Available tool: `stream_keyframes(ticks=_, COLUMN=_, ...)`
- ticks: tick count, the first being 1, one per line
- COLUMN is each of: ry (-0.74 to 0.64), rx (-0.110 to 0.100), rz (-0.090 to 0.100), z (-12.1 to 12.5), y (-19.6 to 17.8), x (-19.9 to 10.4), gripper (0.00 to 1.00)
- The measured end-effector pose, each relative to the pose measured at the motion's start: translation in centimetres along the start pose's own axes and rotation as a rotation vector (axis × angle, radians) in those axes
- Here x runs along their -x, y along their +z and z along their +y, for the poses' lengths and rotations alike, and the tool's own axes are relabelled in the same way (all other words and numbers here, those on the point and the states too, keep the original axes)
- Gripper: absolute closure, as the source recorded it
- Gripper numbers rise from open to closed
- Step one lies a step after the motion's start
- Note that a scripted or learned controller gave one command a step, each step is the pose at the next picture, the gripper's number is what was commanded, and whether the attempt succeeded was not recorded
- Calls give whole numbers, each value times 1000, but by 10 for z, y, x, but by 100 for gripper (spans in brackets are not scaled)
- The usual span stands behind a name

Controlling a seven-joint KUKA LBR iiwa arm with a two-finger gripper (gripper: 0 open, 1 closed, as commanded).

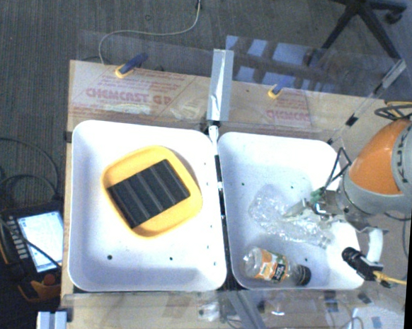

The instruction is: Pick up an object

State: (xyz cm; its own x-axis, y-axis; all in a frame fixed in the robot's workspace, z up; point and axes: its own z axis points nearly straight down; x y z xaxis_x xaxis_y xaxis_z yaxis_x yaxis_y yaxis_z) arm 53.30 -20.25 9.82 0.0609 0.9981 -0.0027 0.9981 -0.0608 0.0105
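Camera view leaves the gripper point(319, 202) blurred against crumpled clear plastic point(287, 218) in the right bin point(278, 150), its grip impossible to judge, while a clear bottle point(276, 266) lies nearby and a yellow, black-ribbed tray point(153, 190) fills the left bin point(90, 187).

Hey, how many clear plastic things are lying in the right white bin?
2: a crumpled clear plastic bottle mid-bin by the gripper, and a small clear plastic bottle with an orange label lying at the near edge. The arm may hide more.
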Motion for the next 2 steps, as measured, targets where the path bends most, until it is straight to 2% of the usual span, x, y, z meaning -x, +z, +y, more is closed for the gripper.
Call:
stream_keyframes(ticks=1, ry=-45, rx=4, rz=-2, z=18, y=5, x=1, gripper=0)
stream_keyframes(ticks=2, ry=83, rx=-8, rz=6, z=91, y=-8, x=5, gripper=0)
